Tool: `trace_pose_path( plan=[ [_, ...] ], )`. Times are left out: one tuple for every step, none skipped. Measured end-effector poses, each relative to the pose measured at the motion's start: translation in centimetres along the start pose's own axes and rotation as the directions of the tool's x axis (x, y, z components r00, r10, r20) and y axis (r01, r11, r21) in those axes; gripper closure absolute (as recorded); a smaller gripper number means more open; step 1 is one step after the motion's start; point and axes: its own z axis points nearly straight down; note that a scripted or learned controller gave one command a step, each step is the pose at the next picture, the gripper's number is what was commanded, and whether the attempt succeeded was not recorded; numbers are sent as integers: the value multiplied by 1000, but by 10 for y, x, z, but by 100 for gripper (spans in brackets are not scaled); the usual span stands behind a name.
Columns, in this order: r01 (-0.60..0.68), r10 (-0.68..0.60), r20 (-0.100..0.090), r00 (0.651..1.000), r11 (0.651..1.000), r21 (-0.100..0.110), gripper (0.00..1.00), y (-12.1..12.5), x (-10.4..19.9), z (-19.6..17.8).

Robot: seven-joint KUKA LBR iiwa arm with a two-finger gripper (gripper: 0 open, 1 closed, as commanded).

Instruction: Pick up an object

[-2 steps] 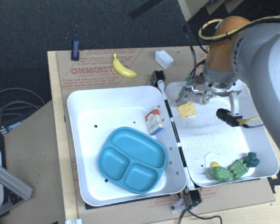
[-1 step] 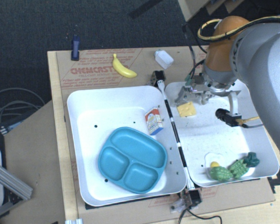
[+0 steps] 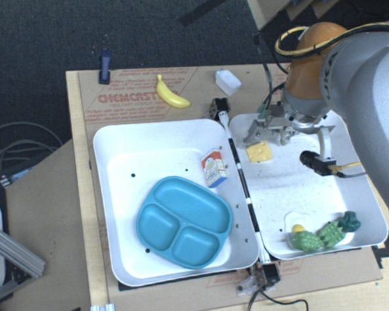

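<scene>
My gripper [image 3: 267,132] hangs low over the far left corner of the right bin [image 3: 355,197], below the orange band of the arm [image 3: 313,52]. A yellow cheese-like wedge [image 3: 259,152] lies on the bin floor just in front of and below it, close but with nothing seen gripped. At the near edge of the same bin lie a green leafy toy [image 3: 330,232] and a small yellow piece [image 3: 296,229]. In the left bin [image 3: 116,163] rests a blue divided plate [image 3: 183,221], with a small red-and-white carton [image 3: 213,168] beside the bin's right wall.
On the cardboard behind the bins lie a toy banana [image 3: 171,94], a white block [image 3: 228,82] and a small blue item [image 3: 104,66]. A black part with an orange cable [image 3: 318,163] sticks out over the right bin. The ridge between the bins [image 3: 244,194] runs front to back.
</scene>
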Motion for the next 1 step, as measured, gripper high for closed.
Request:
trace_pose_path(
  plan=[
    [0, 0, 0, 1000, 1000, 0, 0, 0, 0, 0]
  ],
)
